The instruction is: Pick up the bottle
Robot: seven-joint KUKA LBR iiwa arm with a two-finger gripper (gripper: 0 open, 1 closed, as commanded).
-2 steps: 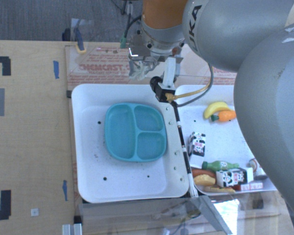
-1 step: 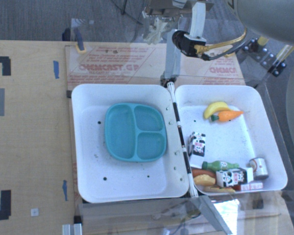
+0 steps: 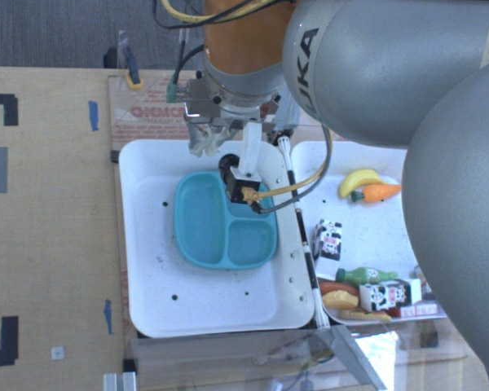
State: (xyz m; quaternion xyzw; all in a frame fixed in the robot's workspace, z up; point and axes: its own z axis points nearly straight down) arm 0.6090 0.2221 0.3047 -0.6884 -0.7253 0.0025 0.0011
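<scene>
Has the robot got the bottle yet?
Not yet. Nothing looks done: the green bottle lies in the right bin among the toy food. The gripper is over the left bin, by the blue plate. It has to cross over, grab and lift the bottle.

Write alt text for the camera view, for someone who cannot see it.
A grey and orange robot arm reaches over the left white bin, above a blue divided plate. The right bin holds a green bottle, banana, carrot and other toy food.
</scene>
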